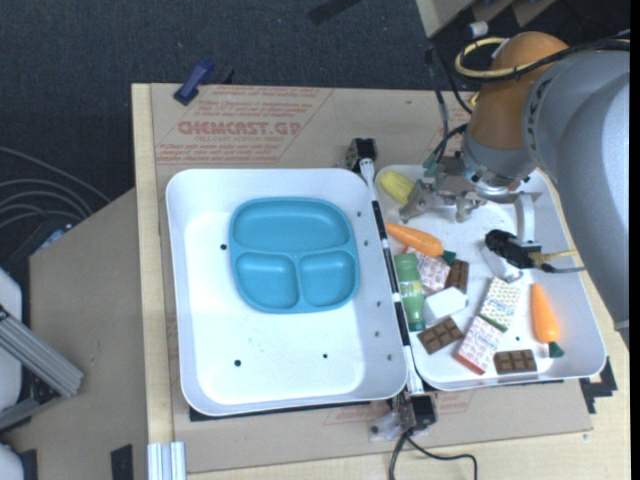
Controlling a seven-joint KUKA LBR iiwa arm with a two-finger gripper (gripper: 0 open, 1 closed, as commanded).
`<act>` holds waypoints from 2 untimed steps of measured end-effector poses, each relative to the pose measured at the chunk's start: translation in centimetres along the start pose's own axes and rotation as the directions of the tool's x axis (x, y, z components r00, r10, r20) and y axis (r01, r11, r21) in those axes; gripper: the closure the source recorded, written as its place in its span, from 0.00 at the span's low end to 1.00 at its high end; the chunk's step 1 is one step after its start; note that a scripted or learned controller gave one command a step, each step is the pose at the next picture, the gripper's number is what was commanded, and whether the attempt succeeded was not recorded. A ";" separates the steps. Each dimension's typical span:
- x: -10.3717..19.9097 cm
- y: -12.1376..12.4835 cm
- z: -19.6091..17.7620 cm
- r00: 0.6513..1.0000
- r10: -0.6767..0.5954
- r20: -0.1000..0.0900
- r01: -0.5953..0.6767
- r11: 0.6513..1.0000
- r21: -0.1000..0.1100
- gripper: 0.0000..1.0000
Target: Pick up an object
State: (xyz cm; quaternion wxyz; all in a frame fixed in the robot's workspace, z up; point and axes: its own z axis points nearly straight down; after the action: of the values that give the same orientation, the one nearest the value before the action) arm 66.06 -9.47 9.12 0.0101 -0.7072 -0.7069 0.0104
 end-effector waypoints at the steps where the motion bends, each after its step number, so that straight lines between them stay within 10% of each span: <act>1: 0.0 0.1 1.0 1.000 -0.003 -0.005 0.003 1.000 -0.001 0.00; 2: 0.2 -4.2 0.8 1.000 0.000 -0.001 0.000 1.000 -0.027 0.00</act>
State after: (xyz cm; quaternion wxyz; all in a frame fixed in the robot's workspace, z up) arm 61.82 -9.25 8.45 0.0010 -0.7073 -0.7069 0.0005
